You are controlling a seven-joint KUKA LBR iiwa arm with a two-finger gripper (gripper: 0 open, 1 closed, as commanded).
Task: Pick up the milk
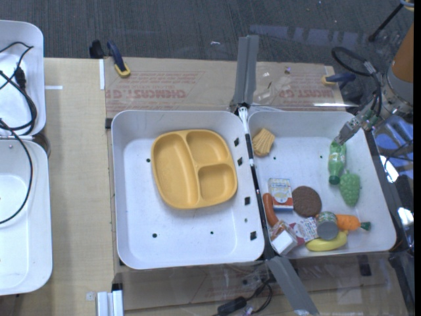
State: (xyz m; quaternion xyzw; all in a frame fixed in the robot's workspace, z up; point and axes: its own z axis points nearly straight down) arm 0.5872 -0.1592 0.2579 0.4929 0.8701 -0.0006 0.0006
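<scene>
Boxy milk carton (pixel 281 193) lies flat by a round cookie (pixel 306 201); end effector (pixel 346 133) grip unclear.

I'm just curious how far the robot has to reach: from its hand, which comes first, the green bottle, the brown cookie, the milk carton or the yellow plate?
Measured from the hand at the right bin's upper right:
1. Green bottle, just below the hand.
2. Brown cookie, mid-bin.
3. Milk carton, just left of the cookie.
4. Yellow plate, over in the left bin.

arm reaches in from right, gripper (pixel 346 134) angled downward.
</scene>
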